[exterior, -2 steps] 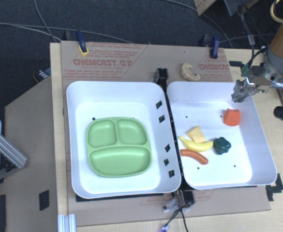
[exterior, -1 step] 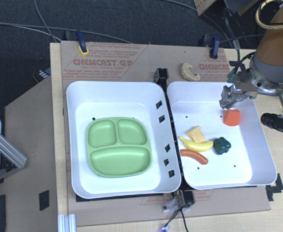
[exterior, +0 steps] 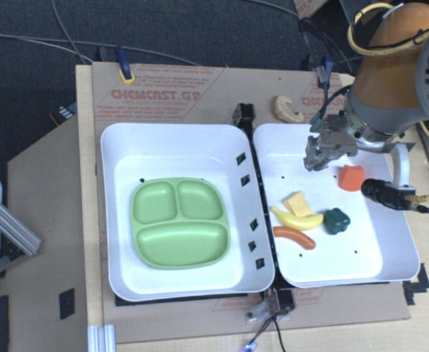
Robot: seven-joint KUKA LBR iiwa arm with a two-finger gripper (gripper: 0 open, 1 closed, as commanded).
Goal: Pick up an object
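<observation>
The gripper hangs over the upper part of the right bin, above bare white floor, and nothing sits between its jaws; whether they are apart or together I cannot tell from this slant, since they blur into one dark grey lump. The things on offer lie below and to its right: an orange block just beside it, a yellow wedge touching a banana, a red sausage just under the banana, and a dark green lump near the banana's tip. The left bin holds a green divided tray. A pale ring-shaped piece rests on the surface beyond the bins.

This looks like the approach step, with no target yet reached. The orange block seems the easiest choice, standing apart from the rest. The next move calls for a short shift toward it, jaws straddling it, then a straight descent before closing.
</observation>
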